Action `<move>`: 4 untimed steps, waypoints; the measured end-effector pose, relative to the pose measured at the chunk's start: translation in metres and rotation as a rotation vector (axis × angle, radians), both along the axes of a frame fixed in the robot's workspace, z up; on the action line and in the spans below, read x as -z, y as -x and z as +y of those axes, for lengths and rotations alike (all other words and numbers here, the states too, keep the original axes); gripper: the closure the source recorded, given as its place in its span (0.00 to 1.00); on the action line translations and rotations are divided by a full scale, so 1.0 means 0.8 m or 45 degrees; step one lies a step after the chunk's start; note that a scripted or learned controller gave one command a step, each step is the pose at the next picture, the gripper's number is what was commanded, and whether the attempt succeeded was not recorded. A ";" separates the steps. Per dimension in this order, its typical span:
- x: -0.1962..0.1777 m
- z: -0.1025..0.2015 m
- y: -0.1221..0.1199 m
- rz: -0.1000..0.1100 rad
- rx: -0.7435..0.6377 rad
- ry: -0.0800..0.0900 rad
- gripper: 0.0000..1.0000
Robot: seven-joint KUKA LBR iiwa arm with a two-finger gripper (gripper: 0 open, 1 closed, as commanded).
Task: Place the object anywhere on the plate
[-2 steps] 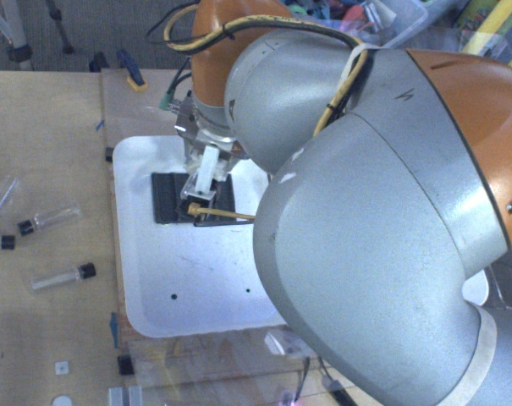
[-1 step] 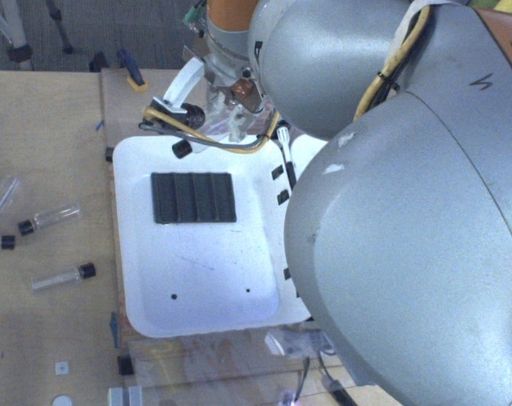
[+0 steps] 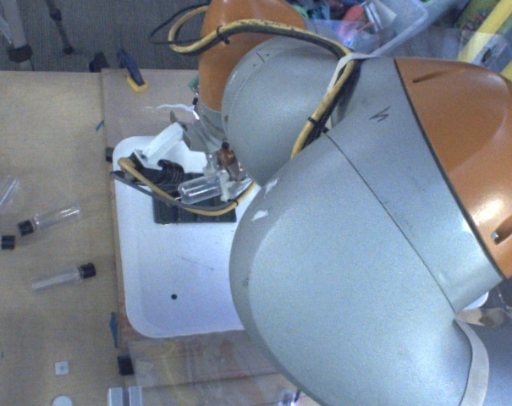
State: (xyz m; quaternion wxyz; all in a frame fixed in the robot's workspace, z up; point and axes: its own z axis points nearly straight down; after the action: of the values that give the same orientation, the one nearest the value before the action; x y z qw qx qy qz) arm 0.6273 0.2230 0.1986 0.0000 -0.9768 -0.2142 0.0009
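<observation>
My gripper [image 3: 203, 186] hangs low over the far part of a shallow white bin [image 3: 154, 269], near its back left corner. The bulky grey and orange arm [image 3: 366, 210] reaches in from the right and covers the bin's right part and everything beyond it. One small dark speck [image 3: 173, 295] lies on the bin's floor toward the front. I cannot make out anything held at the gripper.
Several clear vials with black caps [image 3: 61, 274] lie on the wooden bench left of the bin. A blue clamp [image 3: 135, 76] sits at the bench's back edge. A clear tub of coloured items [image 3: 357, 2] stands behind the arm.
</observation>
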 end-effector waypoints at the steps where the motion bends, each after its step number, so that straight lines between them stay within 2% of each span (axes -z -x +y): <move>1: 0.131 -0.085 -0.033 -0.002 -0.032 -0.001 1.00; 2: 0.139 -0.027 0.083 -0.005 0.296 -0.006 1.00; 3: 0.080 0.001 0.035 -0.002 0.074 0.000 1.00; 4: -0.070 0.003 0.010 0.001 -0.131 0.001 1.00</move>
State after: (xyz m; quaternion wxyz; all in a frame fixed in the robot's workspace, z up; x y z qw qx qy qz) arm 0.6189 0.2255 0.2547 -0.0002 -0.9645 -0.2641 0.0014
